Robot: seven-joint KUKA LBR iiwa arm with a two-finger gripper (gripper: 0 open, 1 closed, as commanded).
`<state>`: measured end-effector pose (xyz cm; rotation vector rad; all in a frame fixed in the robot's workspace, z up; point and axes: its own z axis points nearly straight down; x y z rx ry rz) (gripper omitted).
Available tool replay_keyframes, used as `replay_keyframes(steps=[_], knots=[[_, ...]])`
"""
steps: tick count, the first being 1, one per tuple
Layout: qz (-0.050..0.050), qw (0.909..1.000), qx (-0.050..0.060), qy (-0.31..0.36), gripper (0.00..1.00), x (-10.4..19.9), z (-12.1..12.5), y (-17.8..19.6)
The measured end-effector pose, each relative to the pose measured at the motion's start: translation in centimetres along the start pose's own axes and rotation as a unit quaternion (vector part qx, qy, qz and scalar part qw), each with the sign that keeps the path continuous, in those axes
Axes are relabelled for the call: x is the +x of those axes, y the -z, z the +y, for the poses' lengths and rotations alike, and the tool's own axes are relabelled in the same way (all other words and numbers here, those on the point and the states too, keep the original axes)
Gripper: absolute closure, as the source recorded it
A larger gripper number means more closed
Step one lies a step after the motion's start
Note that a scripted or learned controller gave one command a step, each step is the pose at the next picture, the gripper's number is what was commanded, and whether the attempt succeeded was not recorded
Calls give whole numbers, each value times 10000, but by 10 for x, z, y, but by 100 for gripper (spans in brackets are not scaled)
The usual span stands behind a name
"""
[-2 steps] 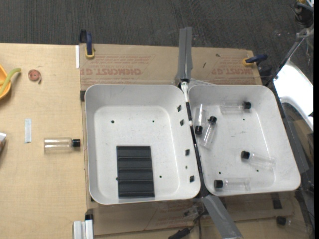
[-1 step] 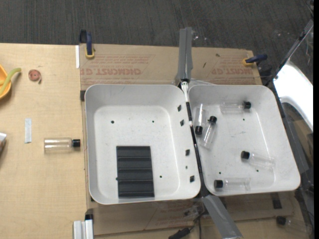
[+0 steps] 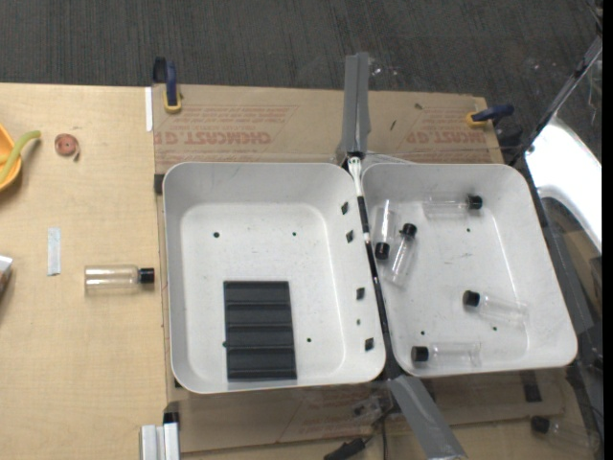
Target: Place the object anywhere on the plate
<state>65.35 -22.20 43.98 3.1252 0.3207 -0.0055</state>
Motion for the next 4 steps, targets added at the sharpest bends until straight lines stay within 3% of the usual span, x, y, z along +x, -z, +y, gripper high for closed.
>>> replay_keyframes(steps=[4], knots=[[-9, 10000, 11, 0, 0, -4, 0, -1]])
